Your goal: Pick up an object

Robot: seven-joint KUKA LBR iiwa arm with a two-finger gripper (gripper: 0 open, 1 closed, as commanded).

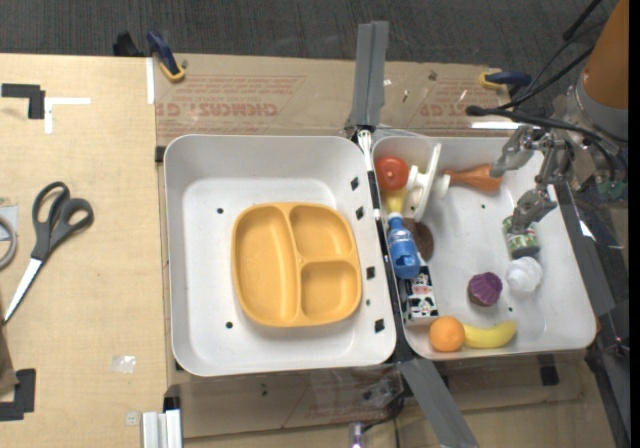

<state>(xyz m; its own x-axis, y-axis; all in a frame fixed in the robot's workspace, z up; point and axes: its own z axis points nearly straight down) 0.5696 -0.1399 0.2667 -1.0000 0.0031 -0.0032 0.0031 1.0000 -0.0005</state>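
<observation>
My gripper (pixel 531 188) hangs over the right side of the right bin (pixel 560 336), reaching in from the arm's orange band at the upper right. Just below its tip sits a small greenish-grey object (pixel 521 238), with a white rounded object (pixel 525 275) beside it. Whether the gripper touches the greenish object is unclear. Also in this bin lie a purple object (pixel 485 288), an orange (pixel 447 334), a banana (pixel 490 335), a blue bottle (pixel 403 246), a red tomato (pixel 391 172), a white cup (pixel 424 184) and an orange carrot (pixel 474 177).
The left bin (pixel 190 266) holds a yellow divided plate (pixel 297 263). Scissors (pixel 45 231) lie on the bench at far left. A small printed box (pixel 421 296) rests against the right bin's left wall. Cables run along the right bin's right edge.
</observation>
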